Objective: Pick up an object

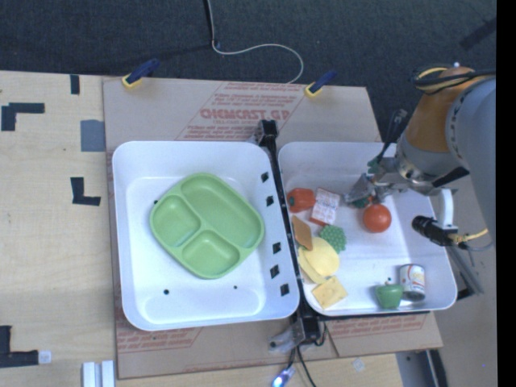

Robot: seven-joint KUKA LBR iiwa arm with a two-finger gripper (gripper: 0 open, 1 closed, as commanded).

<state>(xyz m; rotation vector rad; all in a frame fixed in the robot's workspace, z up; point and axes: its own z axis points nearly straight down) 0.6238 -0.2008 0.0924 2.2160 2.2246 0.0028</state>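
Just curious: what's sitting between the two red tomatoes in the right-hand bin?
In the camera view, a small red-and-white packet lies between the left tomato and the right tomato.

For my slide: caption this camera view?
Arm's gripper hovers beside red tomato in right bin; green tray in left bin.

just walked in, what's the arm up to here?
The grey arm's gripper is down in the right bin, right above a red tomato; nothing is visibly held. That bin also holds another red piece, a small packet, yellow food pieces, a can and a green item. The left bin holds a green divided plate.
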